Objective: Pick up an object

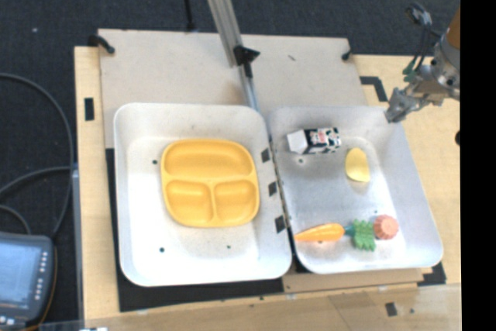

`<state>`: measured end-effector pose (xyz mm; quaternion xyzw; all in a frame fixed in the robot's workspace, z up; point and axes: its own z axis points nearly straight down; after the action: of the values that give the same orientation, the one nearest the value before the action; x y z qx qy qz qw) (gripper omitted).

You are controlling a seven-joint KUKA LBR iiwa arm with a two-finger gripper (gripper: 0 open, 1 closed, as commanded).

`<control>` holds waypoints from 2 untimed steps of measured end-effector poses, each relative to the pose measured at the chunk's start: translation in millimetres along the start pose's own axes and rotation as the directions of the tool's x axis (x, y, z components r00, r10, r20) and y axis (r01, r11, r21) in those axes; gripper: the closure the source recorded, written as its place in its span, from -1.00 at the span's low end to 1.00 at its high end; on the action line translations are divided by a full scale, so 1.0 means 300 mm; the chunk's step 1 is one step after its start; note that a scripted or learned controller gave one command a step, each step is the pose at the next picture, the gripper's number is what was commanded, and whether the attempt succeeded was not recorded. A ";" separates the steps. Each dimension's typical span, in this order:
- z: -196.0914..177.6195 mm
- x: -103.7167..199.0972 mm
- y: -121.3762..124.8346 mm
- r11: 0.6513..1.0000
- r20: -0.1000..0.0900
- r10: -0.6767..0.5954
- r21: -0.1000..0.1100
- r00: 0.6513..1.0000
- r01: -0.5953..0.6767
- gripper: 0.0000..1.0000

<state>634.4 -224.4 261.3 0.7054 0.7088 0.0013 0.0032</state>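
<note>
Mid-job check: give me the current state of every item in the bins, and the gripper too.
Yellow tray: flat, right way up, left bin.
Small carton: on its side, right bin.
Lemon: lying loose, right bin.
Carrot: lying flat, right bin's near edge.
Strawberry: on its side, beside the carrot's green top.
Gripper: above right bin's far corner, holding nothing.

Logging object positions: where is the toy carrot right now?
The toy carrot lies in the right bin, near its front left corner, just left of the green toy.
</note>
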 end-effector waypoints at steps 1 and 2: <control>-0.027 0.176 -0.038 1.000 -0.003 -0.001 0.005 1.000 0.001 1.00; -0.050 0.352 -0.069 1.000 -0.003 -0.002 0.003 1.000 0.002 1.00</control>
<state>613.1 -118.9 275.9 0.7046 0.7096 0.0014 0.0008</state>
